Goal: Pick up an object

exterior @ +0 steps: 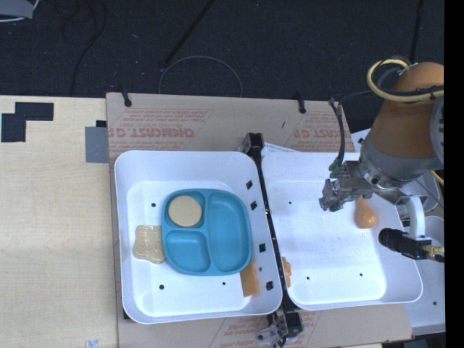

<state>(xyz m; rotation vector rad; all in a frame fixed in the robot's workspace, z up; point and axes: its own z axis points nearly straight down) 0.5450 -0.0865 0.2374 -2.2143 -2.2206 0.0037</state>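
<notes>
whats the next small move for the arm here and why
Probably shift the end effector a little toward the orange lump beside it in the right bin, then lower. It hangs above the bin floor with nothing seen between its fingers, and that lump is the nearest thing to pick.

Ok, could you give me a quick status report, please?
Gripper over right bin, nothing between its fingers. Orange object beside it, untouched. Nothing in the way.

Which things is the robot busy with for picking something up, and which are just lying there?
Part of the job:
- gripper, low over the right bin
- small orange object beside it, the closest thing to grab

Just lying about, in the left bin:
- blue tray with a round tan piece in one compartment
- pale piece at the tray's left edge
</notes>
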